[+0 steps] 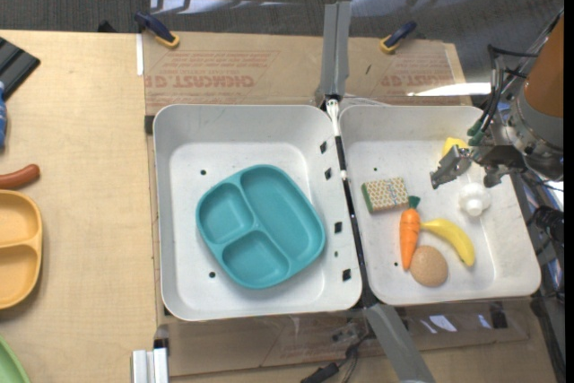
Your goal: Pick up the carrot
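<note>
The carrot (409, 235), orange with a green top, lies upright in the right bin (386, 134), near its middle. My gripper (468, 170) hangs over the right side of that bin, up and to the right of the carrot and apart from it. Its two dark fingers are spread, with nothing between them.
Around the carrot lie a speckled sponge block (385, 194), a banana (451, 239), a brown egg-shaped thing (429, 266), a white ball (473, 204) and a yellow piece (454, 145). The left bin (179, 193) holds a teal divided plate (260, 225).
</note>
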Controlling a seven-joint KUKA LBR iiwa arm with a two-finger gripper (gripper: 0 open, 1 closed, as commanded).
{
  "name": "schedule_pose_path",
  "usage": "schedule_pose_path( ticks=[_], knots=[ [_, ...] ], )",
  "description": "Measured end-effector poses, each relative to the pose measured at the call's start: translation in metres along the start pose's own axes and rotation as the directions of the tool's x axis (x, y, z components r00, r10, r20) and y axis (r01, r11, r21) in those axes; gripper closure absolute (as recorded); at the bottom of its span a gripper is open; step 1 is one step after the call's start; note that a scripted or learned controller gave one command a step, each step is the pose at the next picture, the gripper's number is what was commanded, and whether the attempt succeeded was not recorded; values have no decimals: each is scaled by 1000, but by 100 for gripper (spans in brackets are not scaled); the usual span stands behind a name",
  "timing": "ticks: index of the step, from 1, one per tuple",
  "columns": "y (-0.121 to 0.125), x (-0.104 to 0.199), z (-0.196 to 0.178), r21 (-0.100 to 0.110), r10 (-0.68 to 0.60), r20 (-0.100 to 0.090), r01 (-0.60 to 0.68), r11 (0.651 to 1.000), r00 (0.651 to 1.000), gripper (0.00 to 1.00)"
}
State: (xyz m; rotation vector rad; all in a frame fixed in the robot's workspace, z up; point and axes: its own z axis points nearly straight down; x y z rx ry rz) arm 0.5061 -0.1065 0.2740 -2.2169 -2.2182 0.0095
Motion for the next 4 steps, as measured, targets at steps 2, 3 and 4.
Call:
schedule_pose_path(
  ticks=[2,3,4],
  knots=[
    [22,-11,186,-1,103,-1,-103,995,995,0],
    [21,-13,181,7,105,-2,-105,994,994,100],
    [58,44,86,-1,-58,1,58,998,998,100]
  ],
)
